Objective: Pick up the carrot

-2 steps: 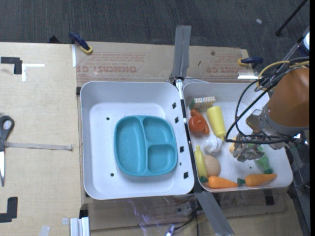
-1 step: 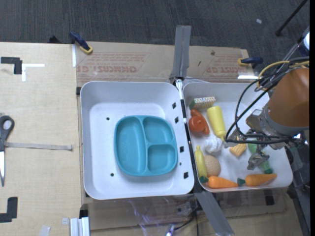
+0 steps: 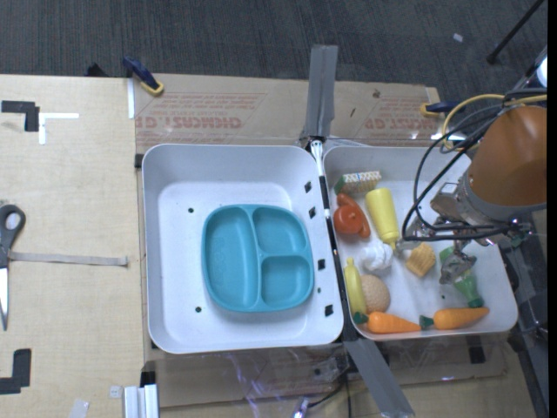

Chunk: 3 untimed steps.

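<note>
Right bin: two carrots on the near edge, one left, one right, a green piece between them. Also a yellow cylinder and a red item. Jaws hover above the right carrot; open or clenched, cannot tell. Left bin: teal divided tray.

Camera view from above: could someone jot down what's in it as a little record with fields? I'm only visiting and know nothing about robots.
left bin: holds a teal divided tray
right bin: holds toy food
carrots: two, orange, along the near wall; left carrot, right carrot
other items: yellow bottle, red-orange teapot-like toy, yellow corn, tan round piece
arm: reaches in from the right over the right bin
gripper: above the bin floor, beyond the right carrot; nothing visibly held
bench, left side: scissors
</note>
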Each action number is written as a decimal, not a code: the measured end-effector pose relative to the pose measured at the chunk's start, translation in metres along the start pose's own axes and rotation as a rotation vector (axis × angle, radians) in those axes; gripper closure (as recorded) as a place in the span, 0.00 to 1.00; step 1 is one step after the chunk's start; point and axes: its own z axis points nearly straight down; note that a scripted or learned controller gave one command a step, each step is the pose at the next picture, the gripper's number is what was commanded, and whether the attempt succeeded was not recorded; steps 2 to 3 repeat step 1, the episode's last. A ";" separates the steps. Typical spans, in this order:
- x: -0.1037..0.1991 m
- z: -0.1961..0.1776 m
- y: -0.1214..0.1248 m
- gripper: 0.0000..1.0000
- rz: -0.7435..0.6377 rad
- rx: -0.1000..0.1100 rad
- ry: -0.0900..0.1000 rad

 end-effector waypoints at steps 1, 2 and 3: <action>-0.002 -0.010 -0.001 1.00 0.005 0.002 -0.005; -0.002 -0.010 -0.001 1.00 0.005 0.002 -0.005; -0.002 -0.010 -0.001 1.00 0.005 0.002 -0.005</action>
